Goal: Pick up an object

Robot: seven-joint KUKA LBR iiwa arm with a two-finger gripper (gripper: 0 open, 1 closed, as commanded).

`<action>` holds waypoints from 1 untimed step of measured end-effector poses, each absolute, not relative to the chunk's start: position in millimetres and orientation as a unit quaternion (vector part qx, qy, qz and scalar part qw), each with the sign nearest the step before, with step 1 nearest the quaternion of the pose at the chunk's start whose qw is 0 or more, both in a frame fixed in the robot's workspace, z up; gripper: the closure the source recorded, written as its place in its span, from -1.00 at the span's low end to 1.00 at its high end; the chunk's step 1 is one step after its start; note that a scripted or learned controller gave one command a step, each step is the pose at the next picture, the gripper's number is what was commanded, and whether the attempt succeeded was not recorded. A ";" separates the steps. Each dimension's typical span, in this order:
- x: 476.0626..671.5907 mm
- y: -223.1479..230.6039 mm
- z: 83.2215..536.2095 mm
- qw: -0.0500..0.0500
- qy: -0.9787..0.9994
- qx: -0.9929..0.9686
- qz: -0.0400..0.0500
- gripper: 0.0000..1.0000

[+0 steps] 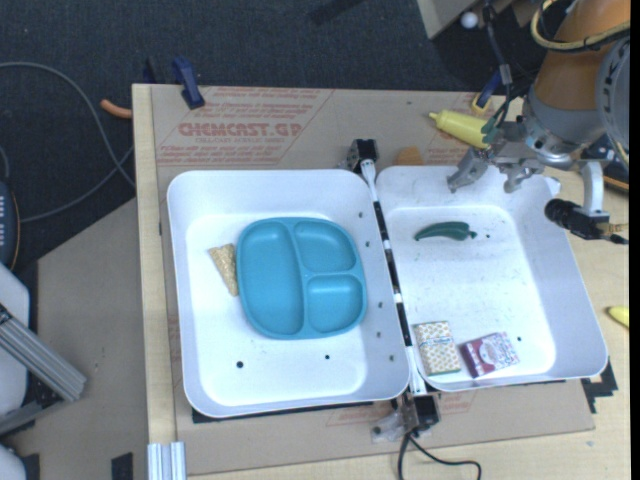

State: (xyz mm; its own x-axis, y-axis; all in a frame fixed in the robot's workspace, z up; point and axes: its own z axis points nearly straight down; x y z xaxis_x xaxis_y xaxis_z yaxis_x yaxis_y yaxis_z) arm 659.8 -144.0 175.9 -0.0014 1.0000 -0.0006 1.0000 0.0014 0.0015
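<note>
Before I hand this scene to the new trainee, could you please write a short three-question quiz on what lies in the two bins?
1. True or false: the blue divided plate lies in the left bin.
2. Which thing lies nearest the gripper?
A. the green object
B. the dark red packet
C. the patterned packet
3. Fill in: the patterned packet and the dark red packet lie side by side near the ______ edge of the right bin.

Key:
1. True.
2. A. The green object lies near the far edge, just below the gripper, which is at the right bin's far rim.
3. Near (front) edge, by the left corner.
</note>
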 end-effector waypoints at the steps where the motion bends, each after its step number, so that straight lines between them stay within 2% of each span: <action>1: 622.3 -117.0 84.3 0.000 0.707 0.707 0.000 -1.00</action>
